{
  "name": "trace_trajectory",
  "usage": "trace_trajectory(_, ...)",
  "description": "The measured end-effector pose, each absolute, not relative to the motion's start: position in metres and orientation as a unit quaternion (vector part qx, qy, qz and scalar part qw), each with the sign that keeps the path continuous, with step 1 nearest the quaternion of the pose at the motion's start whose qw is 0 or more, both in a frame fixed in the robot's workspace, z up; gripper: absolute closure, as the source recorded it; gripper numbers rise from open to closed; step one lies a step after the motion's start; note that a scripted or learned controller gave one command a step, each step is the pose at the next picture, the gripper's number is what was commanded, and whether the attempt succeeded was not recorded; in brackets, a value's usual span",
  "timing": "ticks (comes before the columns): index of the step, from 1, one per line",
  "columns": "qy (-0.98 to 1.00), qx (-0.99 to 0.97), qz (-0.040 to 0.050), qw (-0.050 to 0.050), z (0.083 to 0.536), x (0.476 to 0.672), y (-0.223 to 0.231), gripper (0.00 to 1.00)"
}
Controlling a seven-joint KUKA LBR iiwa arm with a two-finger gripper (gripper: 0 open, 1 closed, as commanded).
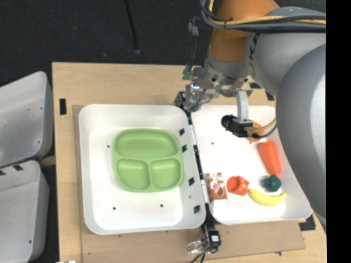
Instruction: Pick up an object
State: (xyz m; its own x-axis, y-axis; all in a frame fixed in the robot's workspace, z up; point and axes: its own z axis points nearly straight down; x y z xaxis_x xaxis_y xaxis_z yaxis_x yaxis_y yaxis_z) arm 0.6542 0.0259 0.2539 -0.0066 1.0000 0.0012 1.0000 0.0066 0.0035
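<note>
One gripper (190, 96) hangs at the far end of the ridge where the two white bins meet. Its tip is too small and cluttered to tell whether it is spread or closed, and nothing can be seen held in it. It sits above the rims rather than over any object, so the pick appears not yet begun.

Outward from it, the right bin (219, 147) holds the things to choose from, all gathered toward its near end, well apart from the gripper. An orange carrot (270, 156) lies lengthwise by the right wall. A dark green piece (271, 183) touches a yellow banana (267, 197), with a small red piece (237, 185) just beside them. A brown and white packet (216, 186) rests against the dividing wall, probably the awkward choice for that reason.

The left bin (93, 201) carries a green divided plate (147, 159), flat at its middle. The grey arm (296, 64), with its orange band (241, 15), reaches in from the right.
</note>
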Motion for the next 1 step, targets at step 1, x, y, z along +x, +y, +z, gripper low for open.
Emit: trace_trajectory(1,0.709,0.705,0.0014,0.001,0.2544,0.6712,0.0670,1.00)
